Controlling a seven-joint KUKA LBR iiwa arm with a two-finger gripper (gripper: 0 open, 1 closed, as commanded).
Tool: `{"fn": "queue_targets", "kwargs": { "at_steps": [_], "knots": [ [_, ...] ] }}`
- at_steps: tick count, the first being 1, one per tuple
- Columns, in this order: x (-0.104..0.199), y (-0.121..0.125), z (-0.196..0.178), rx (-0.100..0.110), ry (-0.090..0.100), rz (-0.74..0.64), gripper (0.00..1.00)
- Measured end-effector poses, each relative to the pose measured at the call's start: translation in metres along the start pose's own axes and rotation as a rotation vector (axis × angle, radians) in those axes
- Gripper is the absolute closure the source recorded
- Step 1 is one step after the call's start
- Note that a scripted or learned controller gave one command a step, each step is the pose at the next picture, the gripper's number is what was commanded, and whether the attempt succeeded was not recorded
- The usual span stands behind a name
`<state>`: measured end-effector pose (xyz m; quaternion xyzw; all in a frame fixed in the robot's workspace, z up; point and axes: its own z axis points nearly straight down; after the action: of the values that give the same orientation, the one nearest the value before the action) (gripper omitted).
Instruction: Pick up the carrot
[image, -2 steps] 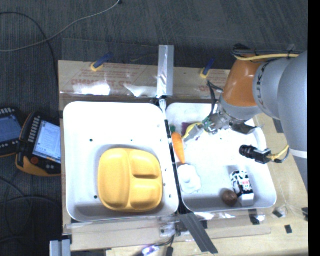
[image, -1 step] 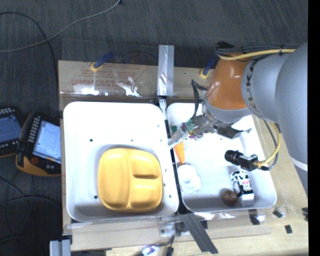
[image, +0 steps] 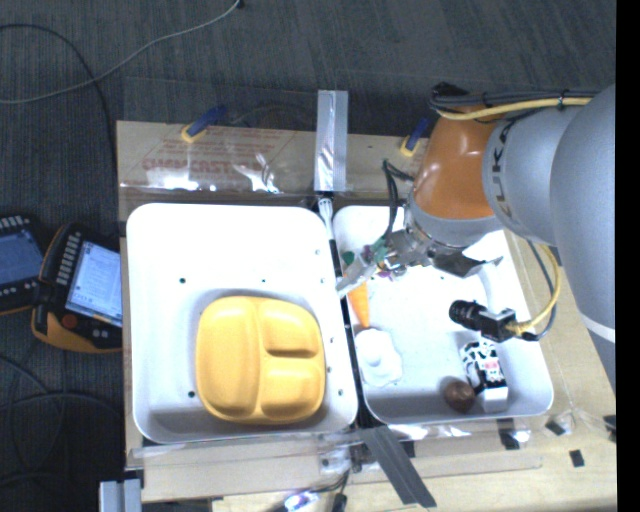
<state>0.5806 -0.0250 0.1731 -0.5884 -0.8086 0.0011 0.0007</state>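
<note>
The carrot (image: 360, 308) is a small orange piece lying at the left wall of the right bin (image: 530, 400), about halfway down it. My gripper (image: 366, 270) reaches in from the right under the orange-banded wrist (image: 455, 180) and hangs low just above the carrot's upper end, tilted toward the divider between the bins. Nothing visibly lies between it and the carrot, and the carrot rests on the bin floor. A small green item (image: 349, 258) sits right beside the gripper tip.
In the right bin, a white lump (image: 378, 358) lies just below the carrot; a brown round item (image: 460, 394) and a black-and-white patterned block (image: 485, 366) lie at the front right. The left bin (image: 160, 240) holds a yellow divided plate (image: 262, 357).
</note>
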Motion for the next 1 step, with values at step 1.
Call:
{"fn": "queue_targets", "kwargs": {
  "at_steps": [1],
  "knots": [
    [0.0000,0.0000,0.0000,0.000,0.000,0.000,0.00]
  ]
}}
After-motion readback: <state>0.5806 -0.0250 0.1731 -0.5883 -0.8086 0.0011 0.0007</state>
